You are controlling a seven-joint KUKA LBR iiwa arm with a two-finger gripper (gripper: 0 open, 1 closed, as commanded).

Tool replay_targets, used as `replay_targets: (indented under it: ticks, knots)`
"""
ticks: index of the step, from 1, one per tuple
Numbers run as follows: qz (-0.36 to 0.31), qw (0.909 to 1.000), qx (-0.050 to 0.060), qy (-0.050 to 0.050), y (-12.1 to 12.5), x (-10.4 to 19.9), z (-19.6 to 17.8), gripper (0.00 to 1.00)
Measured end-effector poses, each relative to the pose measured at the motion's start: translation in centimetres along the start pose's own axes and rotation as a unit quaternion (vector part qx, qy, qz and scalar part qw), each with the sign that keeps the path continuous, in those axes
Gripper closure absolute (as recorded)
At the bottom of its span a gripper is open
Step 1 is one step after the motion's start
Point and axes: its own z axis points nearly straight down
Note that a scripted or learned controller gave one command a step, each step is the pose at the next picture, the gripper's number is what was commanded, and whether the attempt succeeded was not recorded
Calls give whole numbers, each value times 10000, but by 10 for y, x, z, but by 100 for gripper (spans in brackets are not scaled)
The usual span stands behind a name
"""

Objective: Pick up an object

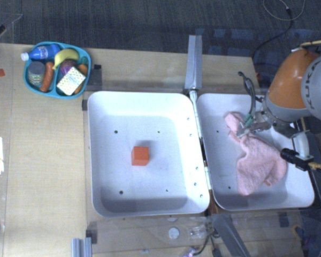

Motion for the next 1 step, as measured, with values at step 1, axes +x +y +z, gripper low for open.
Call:
replay_targets:
  ticks: [1]
  knots:
    - [-820, 9966, -14, 0, -5, 25, -1, 0]
